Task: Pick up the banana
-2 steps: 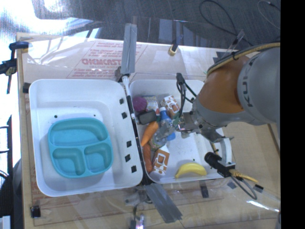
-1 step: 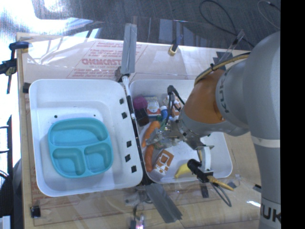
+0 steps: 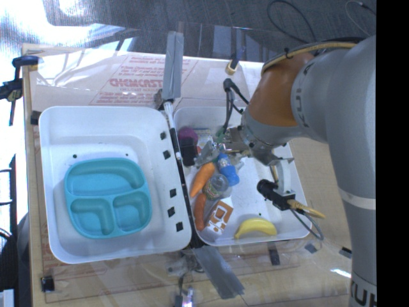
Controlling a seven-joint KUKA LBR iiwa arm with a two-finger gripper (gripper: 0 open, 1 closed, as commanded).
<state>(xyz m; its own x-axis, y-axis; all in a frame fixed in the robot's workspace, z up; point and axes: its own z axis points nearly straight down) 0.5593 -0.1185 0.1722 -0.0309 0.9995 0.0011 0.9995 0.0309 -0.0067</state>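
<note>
The banana (image 3: 256,228) lay untouched at the near edge of the right bin (image 3: 291,230), so the pick was, by the look of it, not yet begun. The claw (image 3: 225,147) hung over the clutter further back; its opening could not be told. Carrots (image 3: 200,179), a blue bottle (image 3: 228,170) and a carton (image 3: 218,217) crowded beside the banana.

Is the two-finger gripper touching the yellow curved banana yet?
Apart. The camera view shows the gripper over the clutter at the middle of the right white bin, while the banana lies near its front edge, bare bin floor between them.
</note>
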